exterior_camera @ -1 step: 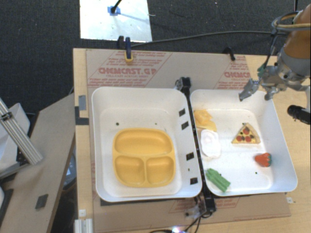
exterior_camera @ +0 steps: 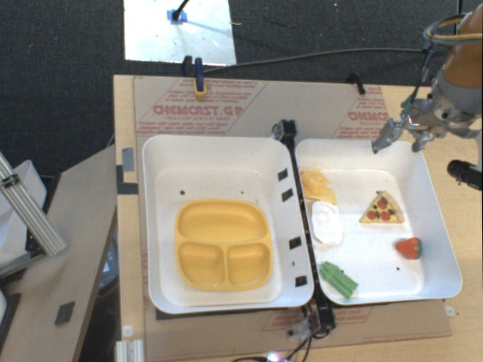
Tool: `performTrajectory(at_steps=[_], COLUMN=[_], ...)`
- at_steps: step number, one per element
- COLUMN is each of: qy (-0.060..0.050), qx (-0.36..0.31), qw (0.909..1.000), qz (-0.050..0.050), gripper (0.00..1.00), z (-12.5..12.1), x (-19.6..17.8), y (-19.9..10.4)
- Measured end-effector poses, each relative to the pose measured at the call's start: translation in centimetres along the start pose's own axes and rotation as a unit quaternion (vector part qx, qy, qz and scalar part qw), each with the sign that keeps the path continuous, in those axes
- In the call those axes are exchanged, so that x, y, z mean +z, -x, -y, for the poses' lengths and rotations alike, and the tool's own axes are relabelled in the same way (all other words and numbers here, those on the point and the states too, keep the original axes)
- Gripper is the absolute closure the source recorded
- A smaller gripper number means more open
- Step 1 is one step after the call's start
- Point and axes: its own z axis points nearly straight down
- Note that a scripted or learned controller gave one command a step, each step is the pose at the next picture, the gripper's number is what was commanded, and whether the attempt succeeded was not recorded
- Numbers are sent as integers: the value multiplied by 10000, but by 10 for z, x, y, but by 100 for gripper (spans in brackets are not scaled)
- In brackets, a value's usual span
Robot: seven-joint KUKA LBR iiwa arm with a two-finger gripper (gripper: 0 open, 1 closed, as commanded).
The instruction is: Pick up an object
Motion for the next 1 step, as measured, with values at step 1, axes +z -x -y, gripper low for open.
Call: performTrajectory(at_steps=[1], qy=[-26], qx=[9], qw=[10000], qz=[-7], gripper=[0], z=[3], x=[67], y=[0])
